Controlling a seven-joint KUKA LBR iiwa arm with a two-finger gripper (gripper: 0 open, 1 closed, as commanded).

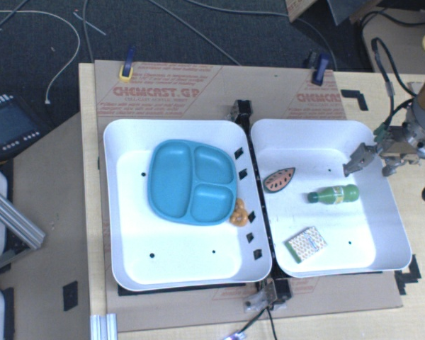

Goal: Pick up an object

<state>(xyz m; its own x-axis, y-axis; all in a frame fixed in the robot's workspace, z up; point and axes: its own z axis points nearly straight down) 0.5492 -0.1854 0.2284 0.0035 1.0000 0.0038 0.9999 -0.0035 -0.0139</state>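
The right bin (382,250) holds a green bottle (334,195) lying on its side, a watermelon-slice toy (278,179) near the divider, and a small green checkered packet (306,244) toward the front. My gripper (369,169) hangs over the right bin's far right part, above and to the right of the bottle. It is open, with nothing between its fingers (355,162). In the left bin (127,253) lies a blue divided plate (192,181), with a small orange-yellow object (239,214) at its right edge.
A black divider (252,190) runs between the two bins. Cardboard (198,83) lies under both bins, held by clips at the back. Cables lie on the dark floor behind the bench. The arm's wrist (411,137) sits at the right edge.
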